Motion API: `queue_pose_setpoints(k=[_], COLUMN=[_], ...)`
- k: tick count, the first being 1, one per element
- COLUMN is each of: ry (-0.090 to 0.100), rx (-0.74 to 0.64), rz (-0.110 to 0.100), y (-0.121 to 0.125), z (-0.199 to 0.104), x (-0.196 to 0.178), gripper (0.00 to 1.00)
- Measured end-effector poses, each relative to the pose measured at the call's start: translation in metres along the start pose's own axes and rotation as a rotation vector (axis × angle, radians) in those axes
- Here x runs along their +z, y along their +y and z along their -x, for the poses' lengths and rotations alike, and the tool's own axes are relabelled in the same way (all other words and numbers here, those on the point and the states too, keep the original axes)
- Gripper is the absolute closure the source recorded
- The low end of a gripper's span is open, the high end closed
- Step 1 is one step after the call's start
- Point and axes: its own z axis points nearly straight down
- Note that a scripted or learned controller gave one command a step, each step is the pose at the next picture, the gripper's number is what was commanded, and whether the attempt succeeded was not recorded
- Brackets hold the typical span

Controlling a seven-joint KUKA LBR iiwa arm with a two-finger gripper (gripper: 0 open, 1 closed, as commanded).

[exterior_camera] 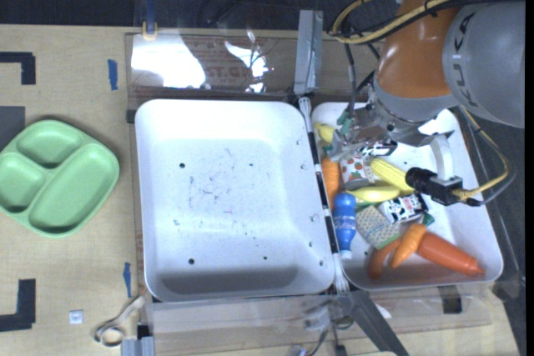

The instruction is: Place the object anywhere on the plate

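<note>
You're looking down on the desk (67, 54) with two white bins side by side. The left bin (225, 196) has a bare floor with faint scuffs. The right bin (484, 254) holds a heap of toy food: a corn cob (388, 172), a banana (375, 194), a blue bottle (345, 221) and two carrots (446, 254) near its front. The arm (434, 54) reaches over this bin, its hand (360, 133) low among the clutter at the back. A green divided plate (57, 178) sits on the desk, well left of both bins.
</note>
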Motion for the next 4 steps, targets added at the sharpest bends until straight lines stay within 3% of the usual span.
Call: queue_pose_setpoints(k=[1, 2, 3, 4], ry=[-0.001, 0.001, -0.001, -0.002], rx=[0.118, -0.046, 0.332, 0.668], rz=[-0.001, -0.004, -0.002, -0.002], y=[-0.045, -0.092, -0.109, -0.106], z=[0.001, -0.054, -0.006, -0.019], x=[-0.056, 0.011, 0.011, 0.011], gripper=[1.00, 1.00, 1.00, 1.00])
